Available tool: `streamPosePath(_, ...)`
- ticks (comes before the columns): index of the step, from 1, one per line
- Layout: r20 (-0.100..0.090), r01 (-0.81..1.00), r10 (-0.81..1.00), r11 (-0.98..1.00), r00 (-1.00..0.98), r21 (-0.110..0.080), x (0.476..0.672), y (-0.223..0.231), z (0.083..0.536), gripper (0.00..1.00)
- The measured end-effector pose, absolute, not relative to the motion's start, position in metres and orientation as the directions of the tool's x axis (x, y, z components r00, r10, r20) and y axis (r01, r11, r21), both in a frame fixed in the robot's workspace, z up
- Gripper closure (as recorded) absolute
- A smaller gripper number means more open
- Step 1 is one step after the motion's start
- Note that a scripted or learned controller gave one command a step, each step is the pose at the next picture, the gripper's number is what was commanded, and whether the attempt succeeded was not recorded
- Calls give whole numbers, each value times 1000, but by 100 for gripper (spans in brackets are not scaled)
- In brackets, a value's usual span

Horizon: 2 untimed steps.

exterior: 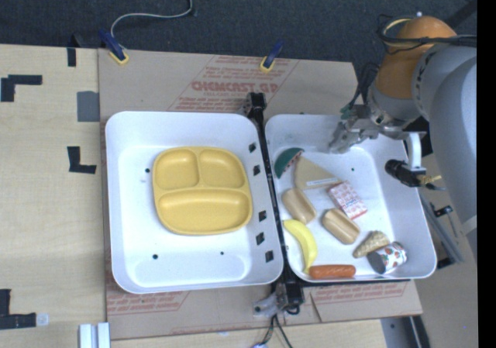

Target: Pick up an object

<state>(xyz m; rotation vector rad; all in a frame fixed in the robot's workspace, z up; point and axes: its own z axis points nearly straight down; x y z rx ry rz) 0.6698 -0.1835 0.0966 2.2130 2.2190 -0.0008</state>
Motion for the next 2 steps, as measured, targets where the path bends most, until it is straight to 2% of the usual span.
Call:
streamPosePath(1,-6,1000,1000,3,-3,5,670,-183,96,0)
streamPosePath(2,-6,1000,1000,3,-3,5,670,-183,106,100)
